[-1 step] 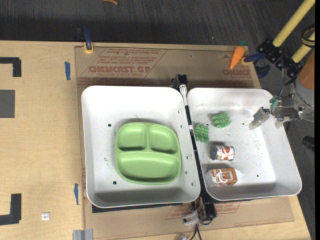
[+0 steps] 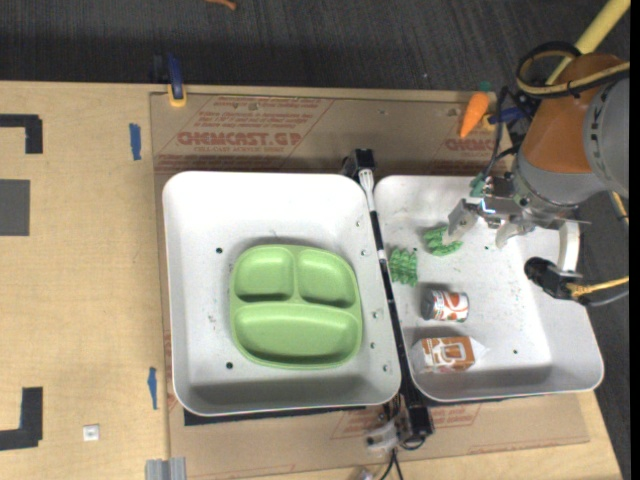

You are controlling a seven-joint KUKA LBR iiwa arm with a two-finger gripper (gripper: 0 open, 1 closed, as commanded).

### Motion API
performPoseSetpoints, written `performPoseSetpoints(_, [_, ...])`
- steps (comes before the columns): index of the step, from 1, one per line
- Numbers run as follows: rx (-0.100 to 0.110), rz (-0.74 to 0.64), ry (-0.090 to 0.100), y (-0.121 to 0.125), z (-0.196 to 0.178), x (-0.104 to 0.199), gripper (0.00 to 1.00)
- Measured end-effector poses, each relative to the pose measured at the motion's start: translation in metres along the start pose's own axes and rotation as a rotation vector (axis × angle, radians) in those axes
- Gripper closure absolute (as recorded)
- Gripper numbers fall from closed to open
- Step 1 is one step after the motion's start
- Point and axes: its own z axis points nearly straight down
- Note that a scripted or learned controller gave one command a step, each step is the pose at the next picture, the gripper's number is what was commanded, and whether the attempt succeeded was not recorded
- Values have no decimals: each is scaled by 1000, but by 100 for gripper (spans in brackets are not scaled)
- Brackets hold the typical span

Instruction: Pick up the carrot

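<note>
I see the gripper (image 2: 488,220) hanging over the back part of the right bin (image 2: 560,363), its two fingers spread apart with nothing between them. One finger tip sits just beside a small green leafy piece (image 2: 438,240) on the bin floor. A second green piece (image 2: 402,265) lies close to the bin's left wall, near the divider between the bins. Toward the front I see a small can (image 2: 445,305) on its side and an orange packet (image 2: 447,353), leaving the right half of that bin floor open. The carrot (image 2: 473,114) is outside the bins, lying on the cardboard surface (image 2: 240,128) just behind the right bin's back rim. The left bin (image 2: 190,268) holds a green divided plate (image 2: 296,305), with bare white floor all around it.
</note>
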Motion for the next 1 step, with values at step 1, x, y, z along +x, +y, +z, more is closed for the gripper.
performPoseSetpoints(1, [4,485,0,-43,-8,14,0])
